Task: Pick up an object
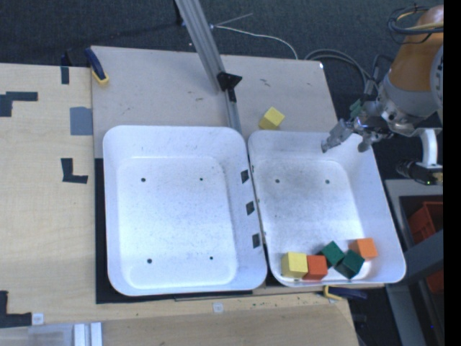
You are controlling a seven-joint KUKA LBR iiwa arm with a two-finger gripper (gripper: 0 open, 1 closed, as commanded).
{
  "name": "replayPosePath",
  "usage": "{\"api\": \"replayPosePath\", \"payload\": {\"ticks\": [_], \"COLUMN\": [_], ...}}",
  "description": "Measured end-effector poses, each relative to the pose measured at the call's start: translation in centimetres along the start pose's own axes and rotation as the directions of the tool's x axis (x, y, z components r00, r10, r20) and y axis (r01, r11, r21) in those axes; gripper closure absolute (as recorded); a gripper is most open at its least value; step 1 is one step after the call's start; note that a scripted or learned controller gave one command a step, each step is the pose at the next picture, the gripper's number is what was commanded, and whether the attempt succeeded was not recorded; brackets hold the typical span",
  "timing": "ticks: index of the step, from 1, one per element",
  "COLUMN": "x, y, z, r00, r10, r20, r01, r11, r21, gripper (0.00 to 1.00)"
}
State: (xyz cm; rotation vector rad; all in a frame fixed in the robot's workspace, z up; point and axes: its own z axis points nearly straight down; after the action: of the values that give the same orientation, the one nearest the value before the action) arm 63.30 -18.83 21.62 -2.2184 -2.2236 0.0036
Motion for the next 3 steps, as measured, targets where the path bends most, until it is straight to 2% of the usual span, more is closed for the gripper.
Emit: {"api": "replayPosePath", "payload": {"ticks": [1, 2, 3], "x": [0.1, 2.9, 8.9], "y": [0.0, -8.7, -13.8], "z": [-1.0, -4.3, -4.1], "r00": [1.000, 1.000, 1.000], "r10": [-0.001, 0.002, -0.003], "r20": [0.000, -0.002, -0.003], "r01": [0.001, -0.002, 0.003], "r11": [1.000, 1.000, 1.000], "r21": [0.000, -0.002, 0.002], "gripper": [1.00, 1.00, 1.00]}}
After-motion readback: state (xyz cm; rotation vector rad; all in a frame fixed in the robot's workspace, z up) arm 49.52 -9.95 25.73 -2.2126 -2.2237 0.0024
